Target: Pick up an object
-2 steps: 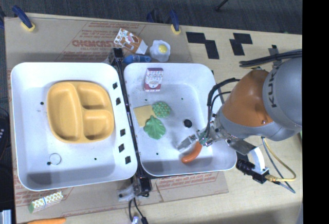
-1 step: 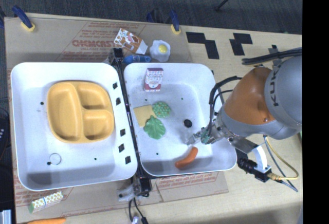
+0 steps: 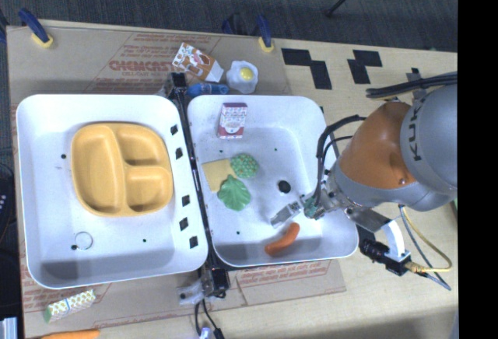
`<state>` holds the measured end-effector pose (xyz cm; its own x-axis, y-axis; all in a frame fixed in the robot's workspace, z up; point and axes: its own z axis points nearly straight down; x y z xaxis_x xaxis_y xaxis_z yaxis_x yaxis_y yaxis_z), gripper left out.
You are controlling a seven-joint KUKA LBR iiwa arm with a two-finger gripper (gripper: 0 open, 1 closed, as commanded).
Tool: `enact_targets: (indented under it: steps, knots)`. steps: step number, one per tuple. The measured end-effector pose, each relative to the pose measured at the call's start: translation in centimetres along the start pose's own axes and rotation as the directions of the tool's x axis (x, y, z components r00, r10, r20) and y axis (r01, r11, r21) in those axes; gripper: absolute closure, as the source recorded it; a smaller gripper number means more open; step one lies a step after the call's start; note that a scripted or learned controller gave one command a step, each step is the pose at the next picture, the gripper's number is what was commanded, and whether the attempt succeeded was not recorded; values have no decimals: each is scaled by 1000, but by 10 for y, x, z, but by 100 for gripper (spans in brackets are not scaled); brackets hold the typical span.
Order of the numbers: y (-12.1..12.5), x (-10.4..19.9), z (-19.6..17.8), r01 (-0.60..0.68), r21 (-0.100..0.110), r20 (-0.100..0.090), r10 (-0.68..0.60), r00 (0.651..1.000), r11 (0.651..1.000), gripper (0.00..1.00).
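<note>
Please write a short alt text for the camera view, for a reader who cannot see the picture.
A grey and orange robot arm reaches from the right into the right white bin, its gripper just above an orange carrot. That bin also holds green vegetables, a cheese slice and a small carton; the left bin holds a yellow divided tray.

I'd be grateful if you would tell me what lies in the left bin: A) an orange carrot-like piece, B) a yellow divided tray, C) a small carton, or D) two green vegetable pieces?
B: the yellow divided tray lies in the left bin, while the carton, the orange piece and the green pieces lie in the right bin.
</note>
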<state>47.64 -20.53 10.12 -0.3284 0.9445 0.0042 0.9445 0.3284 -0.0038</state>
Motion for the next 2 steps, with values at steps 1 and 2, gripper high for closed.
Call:
enact_targets:
  steps: [1,2]
  knots:
    - [14,42,10,135,-1,1,-135,991,991,0]
    - [15,43,10,331,1,-1,-331,944,944,0]
